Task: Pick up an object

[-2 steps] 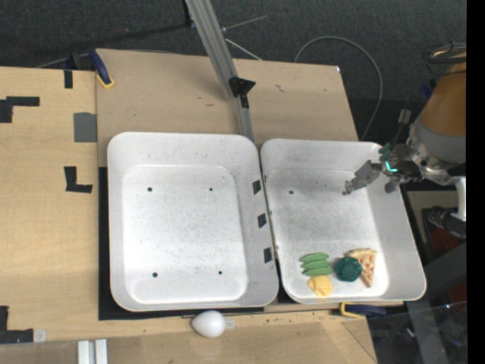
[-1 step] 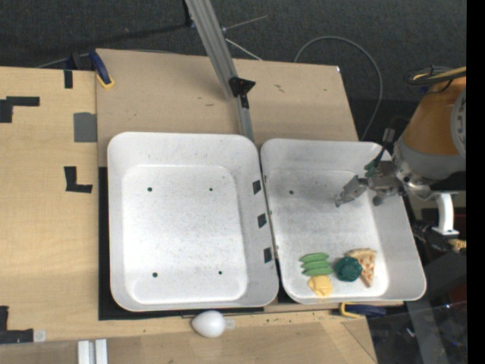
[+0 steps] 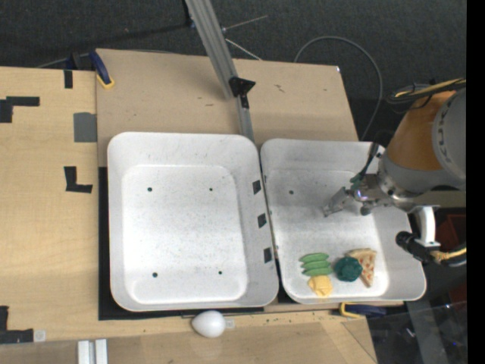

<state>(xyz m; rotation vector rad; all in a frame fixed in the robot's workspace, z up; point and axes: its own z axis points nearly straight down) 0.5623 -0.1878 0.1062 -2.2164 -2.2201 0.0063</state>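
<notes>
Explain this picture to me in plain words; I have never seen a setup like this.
One camera looks down at a slant on a wooden bench bearing two shallow white bins. The grey and orange machine at the right is a robot arm; its tool hangs over the right bin with nothing visibly held. At that bin's near end lie small toys: a green piece, a yellow one, a dark teal one and a pizza-like slice. A white egg-shaped object sits on the bench outside the left bin.
</notes>
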